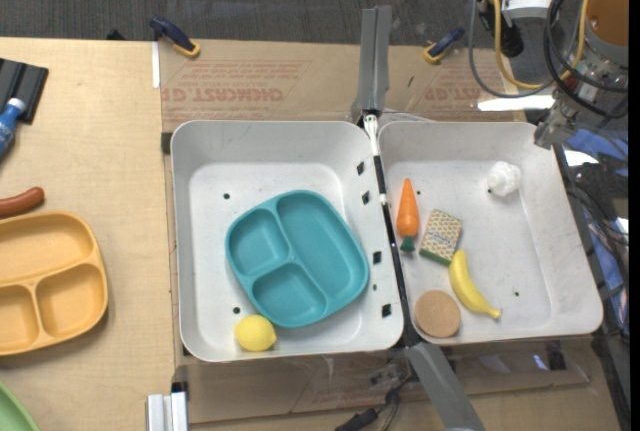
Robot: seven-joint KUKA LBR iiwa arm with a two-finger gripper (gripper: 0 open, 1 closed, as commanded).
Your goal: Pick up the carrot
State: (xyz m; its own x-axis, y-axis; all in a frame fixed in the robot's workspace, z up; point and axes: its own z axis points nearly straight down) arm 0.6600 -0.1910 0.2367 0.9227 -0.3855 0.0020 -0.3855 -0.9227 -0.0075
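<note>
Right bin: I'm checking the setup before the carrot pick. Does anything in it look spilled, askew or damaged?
Nothing stands out. The carrot lies whole by the right bin's left wall, with the sponge-like block, banana, brown disc and white crumpled lump lying loose but intact.

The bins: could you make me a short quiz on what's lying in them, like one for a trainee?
1. True or false: the carrot lies in the same bin as the teal plate.
2. Which thing lies nearest the carrot? A) banana B) sponge C) lemon
3. Fill in: the carrot lies along the right bin's ____ wall.

Key:
1. False. The plate is in the left bin, the carrot in the right one.
2. B
3. Left
</note>
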